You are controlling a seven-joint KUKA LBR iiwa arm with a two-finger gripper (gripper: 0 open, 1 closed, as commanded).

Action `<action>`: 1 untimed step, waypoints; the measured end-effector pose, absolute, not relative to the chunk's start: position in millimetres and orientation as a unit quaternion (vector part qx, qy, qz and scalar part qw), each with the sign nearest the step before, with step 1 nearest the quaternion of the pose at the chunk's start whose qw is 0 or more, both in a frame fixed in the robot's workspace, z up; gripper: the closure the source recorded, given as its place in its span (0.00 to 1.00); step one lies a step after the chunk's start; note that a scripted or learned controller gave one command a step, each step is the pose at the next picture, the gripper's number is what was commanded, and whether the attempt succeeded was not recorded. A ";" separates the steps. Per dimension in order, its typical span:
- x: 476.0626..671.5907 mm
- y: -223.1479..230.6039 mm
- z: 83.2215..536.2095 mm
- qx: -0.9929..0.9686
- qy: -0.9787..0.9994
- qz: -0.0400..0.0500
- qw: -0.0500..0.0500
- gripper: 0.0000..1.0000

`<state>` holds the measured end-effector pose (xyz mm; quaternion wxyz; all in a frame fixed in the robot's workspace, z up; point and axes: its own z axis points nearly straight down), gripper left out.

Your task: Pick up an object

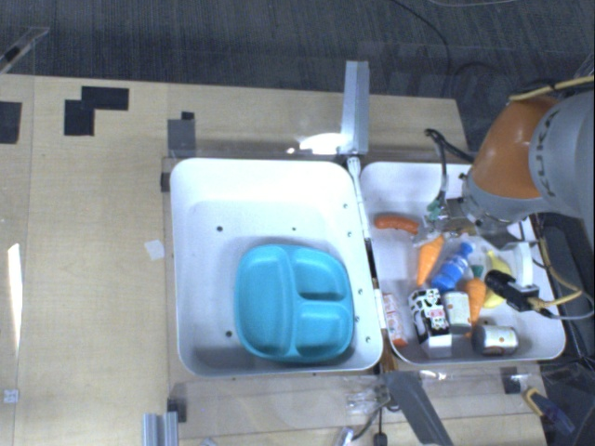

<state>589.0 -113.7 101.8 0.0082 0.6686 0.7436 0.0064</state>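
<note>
Smooth blue divided tray (296, 301); glossy white bin (200, 212); slim orange carrot (427, 259).

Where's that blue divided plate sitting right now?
The blue divided plate lies in the left white bin, toward its near edge, close to the divider beside the right bin.

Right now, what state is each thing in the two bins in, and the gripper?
Blue divided plate: lying flat, right way up, in the left bin.
Hot dog: lying loose near the right bin's far end.
Carrot: lying flat, untouched.
Blue bottle: on its side in the pile.
Silver can: on its side at the near end.
Gripper: low over the right bin, nothing visibly held.
</note>
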 end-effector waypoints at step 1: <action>592.9 -119.6 88.7 0.645 0.764 0.003 0.004 1.00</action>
